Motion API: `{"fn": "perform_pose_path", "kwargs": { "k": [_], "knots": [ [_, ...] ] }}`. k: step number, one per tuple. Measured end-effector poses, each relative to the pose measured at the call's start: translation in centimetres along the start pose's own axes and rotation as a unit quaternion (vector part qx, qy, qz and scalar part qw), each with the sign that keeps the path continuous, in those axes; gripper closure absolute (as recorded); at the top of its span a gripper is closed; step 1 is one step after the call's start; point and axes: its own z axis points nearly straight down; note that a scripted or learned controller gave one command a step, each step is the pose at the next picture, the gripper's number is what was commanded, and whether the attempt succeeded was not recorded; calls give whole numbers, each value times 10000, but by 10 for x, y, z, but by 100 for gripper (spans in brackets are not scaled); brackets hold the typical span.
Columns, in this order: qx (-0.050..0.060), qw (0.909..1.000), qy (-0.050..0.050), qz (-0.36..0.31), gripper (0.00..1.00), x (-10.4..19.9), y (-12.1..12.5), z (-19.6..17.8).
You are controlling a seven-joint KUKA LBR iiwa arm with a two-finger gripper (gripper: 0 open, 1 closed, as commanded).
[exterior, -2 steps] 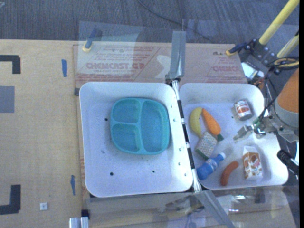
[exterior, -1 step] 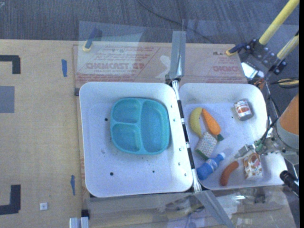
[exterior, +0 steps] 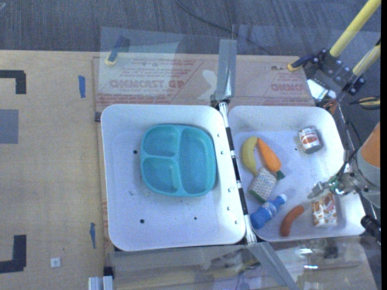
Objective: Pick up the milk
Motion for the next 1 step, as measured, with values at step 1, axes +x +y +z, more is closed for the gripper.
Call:
{"fn": "perform_pose_path", "kwargs": {
  "k": [1],
  "knots": [
    [61,9995,20,318,100,55,25,-82]
  ]
}}
